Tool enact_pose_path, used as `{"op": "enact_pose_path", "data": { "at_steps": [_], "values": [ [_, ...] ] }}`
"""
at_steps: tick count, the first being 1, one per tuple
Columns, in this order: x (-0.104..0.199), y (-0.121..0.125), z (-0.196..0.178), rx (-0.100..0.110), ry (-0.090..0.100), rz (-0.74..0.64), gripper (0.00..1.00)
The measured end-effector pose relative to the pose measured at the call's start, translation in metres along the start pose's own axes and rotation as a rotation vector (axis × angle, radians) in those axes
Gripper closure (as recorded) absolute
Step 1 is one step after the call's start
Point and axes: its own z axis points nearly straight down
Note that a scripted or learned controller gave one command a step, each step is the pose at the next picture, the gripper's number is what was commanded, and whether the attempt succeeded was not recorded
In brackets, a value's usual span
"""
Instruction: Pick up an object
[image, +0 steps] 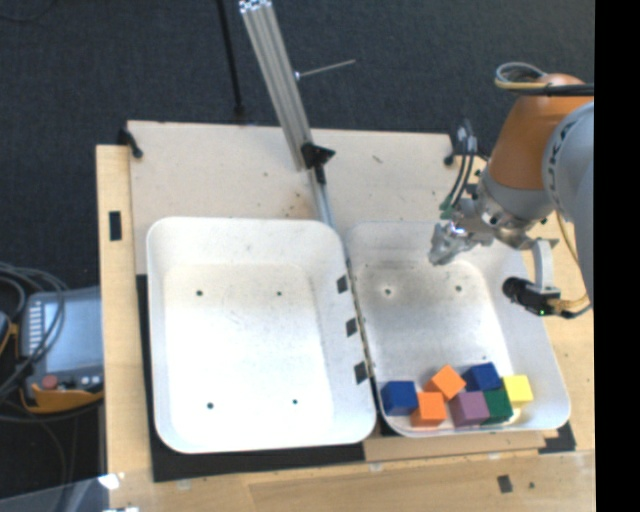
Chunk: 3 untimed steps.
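Hovering over the far end of the right bin (520, 330), my gripper (443, 248) hangs above bare floor; at this slant I cannot tell its state. The blocks sit clustered in the bin's near right corner, well apart from it. I judge the yellow block (518, 389) or the upper orange block (448, 380) the easiest picks, as each has an open side. I would travel toward the near wall first, centre over one block, then descend straight, avoiding the packed purple block (468, 407).
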Motion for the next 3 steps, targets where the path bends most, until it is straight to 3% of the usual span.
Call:
{"op": "enact_pose_path", "data": {
  "at_steps": [2, 3],
  "values": [
    [-0.001, -0.004, -0.110, 0.002, 0.000, -0.002, 1.00],
    [0.050, -0.009, -0.096, 0.008, 0.002, -0.001, 1.00]
  ]
}}
